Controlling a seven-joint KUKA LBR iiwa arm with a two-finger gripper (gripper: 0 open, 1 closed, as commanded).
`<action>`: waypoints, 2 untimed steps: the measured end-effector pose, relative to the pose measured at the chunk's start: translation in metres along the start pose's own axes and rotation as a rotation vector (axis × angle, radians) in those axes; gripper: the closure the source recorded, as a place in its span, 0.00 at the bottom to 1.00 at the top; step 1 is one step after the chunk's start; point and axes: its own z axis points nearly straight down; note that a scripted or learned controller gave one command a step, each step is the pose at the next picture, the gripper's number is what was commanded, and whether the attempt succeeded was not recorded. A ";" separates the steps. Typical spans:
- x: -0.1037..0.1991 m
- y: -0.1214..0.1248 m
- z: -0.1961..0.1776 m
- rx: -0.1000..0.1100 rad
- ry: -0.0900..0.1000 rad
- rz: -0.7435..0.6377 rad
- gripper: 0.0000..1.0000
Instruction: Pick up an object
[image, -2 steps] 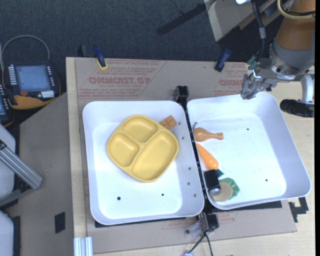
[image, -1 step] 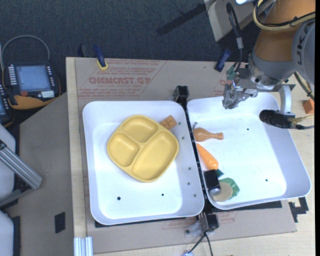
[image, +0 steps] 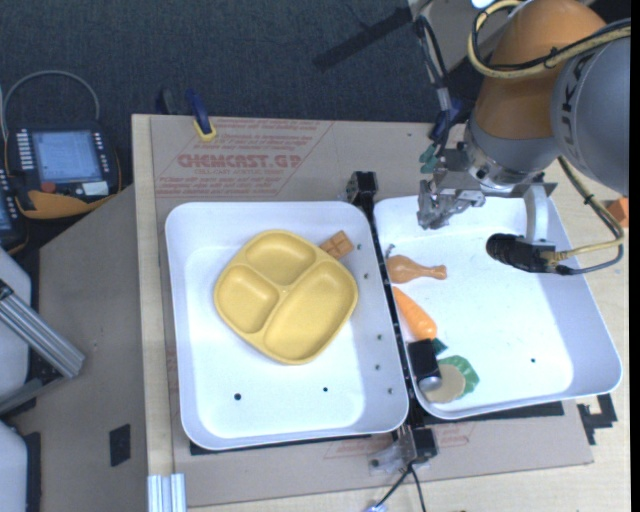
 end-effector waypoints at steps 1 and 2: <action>0.044 -0.012 -0.005 -0.001 0.000 -0.001 1.00; 0.095 -0.028 -0.011 -0.001 0.001 -0.002 1.00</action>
